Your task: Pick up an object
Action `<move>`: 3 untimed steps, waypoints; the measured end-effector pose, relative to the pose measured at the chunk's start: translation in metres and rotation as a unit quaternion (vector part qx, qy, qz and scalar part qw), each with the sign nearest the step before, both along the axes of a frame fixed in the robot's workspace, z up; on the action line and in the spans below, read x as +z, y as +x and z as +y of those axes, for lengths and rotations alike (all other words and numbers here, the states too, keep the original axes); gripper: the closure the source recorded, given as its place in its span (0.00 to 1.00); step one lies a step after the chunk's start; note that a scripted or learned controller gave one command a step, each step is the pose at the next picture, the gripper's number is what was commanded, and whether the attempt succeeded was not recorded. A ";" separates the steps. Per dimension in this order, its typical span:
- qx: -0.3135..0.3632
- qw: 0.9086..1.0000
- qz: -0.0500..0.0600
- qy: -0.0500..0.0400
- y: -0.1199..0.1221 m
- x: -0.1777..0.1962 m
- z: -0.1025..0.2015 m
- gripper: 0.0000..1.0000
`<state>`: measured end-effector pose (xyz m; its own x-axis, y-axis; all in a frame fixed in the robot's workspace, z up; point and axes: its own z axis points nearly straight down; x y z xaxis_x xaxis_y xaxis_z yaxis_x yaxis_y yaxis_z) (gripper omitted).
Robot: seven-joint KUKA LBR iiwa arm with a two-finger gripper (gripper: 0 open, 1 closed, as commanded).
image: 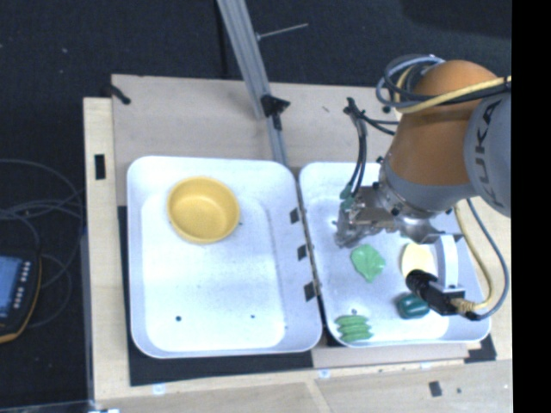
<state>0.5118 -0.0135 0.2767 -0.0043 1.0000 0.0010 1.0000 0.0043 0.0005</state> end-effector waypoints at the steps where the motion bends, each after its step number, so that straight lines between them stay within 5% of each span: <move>1: 0.000 1.000 0.001 0.000 0.005 -0.019 0.055 1.00; 2: -0.001 1.000 0.001 0.000 -0.001 -0.031 0.101 1.00; 3: -0.002 1.000 0.000 0.000 0.000 -0.030 0.099 0.00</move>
